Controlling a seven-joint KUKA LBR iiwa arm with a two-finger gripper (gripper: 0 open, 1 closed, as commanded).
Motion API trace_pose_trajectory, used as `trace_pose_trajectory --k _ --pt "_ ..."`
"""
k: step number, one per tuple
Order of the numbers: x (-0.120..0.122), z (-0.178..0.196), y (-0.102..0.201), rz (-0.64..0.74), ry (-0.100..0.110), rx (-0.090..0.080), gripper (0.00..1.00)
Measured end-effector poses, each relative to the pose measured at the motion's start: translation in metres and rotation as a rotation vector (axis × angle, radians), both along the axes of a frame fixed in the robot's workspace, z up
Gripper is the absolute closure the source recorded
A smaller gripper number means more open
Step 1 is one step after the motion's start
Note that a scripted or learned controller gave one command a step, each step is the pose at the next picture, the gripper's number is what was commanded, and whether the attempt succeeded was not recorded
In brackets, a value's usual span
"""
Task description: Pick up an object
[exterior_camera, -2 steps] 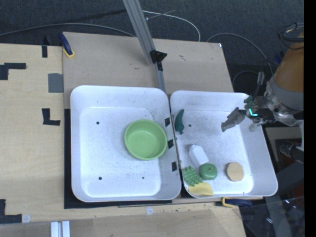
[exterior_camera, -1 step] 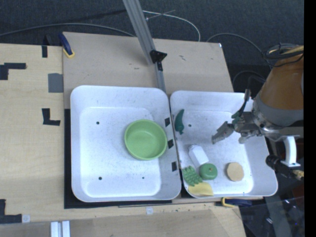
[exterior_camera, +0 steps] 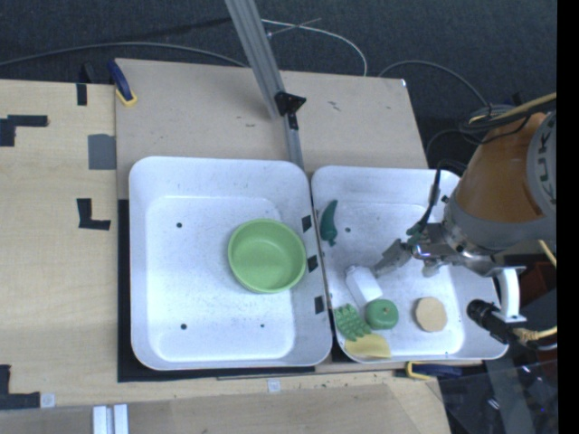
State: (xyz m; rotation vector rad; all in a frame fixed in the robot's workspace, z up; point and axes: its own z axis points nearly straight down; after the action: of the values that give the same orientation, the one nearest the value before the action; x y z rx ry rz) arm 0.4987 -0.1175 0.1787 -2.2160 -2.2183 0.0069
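Observation:
My gripper [exterior_camera: 412,264] hangs over the middle of the right bin [exterior_camera: 398,181], open, with nothing between its fingers. Just left of it and lower lies a white cylinder [exterior_camera: 364,287]. A dark green round piece [exterior_camera: 382,314] sits below the cylinder, and a tan disc [exterior_camera: 431,314] lies below the gripper near the bin's front. A teal curved piece [exterior_camera: 328,221] rests by the bin's left wall. A green ridged piece [exterior_camera: 349,321] and a yellow piece [exterior_camera: 374,346] lie in the front left corner.
The left bin [exterior_camera: 163,188] holds a light green bowl [exterior_camera: 266,255] near its right wall. A grey pole [exterior_camera: 258,43] slants down from the top to the divide between the bins. Cables run behind the bench.

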Motion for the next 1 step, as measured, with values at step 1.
trace_pose_trajectory --k 1 --pt "0.0036 -0.0547 0.0099 0.001 0.001 0.001 0.0"
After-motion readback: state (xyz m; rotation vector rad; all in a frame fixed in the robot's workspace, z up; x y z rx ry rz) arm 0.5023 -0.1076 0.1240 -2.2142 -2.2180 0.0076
